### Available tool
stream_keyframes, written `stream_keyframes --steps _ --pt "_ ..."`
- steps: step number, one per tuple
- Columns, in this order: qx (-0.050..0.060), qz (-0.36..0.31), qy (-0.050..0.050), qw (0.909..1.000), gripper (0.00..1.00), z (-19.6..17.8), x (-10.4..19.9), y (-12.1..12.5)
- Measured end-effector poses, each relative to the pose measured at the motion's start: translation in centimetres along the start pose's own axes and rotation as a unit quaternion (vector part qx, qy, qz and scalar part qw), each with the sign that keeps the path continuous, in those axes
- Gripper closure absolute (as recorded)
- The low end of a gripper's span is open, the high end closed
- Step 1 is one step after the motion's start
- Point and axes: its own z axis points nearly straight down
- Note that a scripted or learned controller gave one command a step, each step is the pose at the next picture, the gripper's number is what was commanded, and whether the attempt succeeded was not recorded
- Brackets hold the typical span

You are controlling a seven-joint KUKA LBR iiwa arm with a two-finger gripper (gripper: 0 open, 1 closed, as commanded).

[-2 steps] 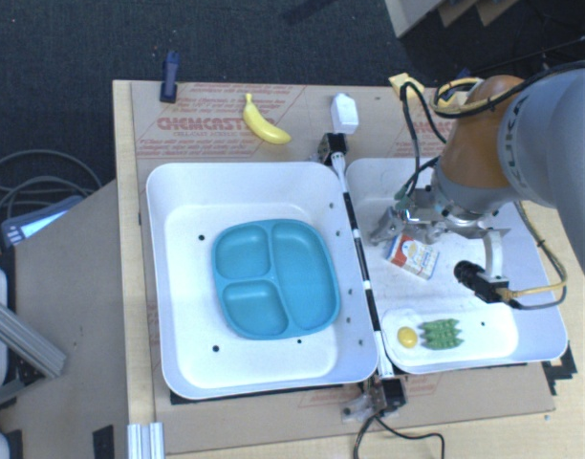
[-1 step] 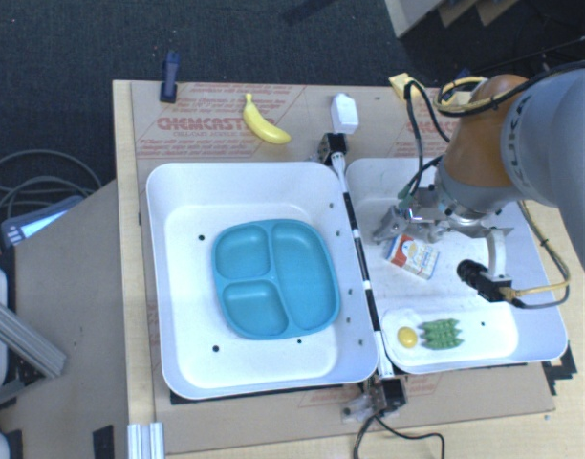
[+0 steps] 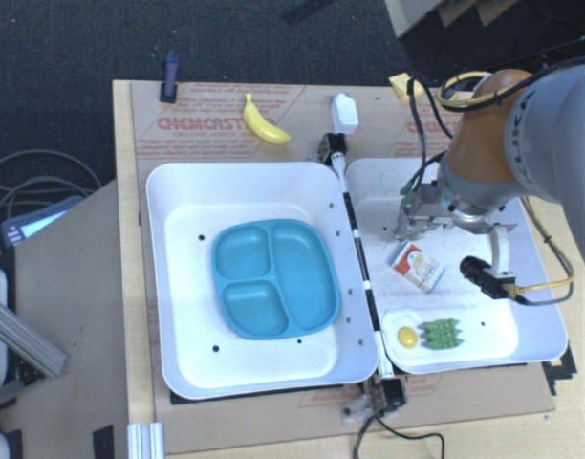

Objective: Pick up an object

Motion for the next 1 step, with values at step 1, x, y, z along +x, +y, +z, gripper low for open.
stream_keyframes --steps 1 --pt "0.000 0.000 0.000 1.0000 0.00 0.02 0.00 -0.01"
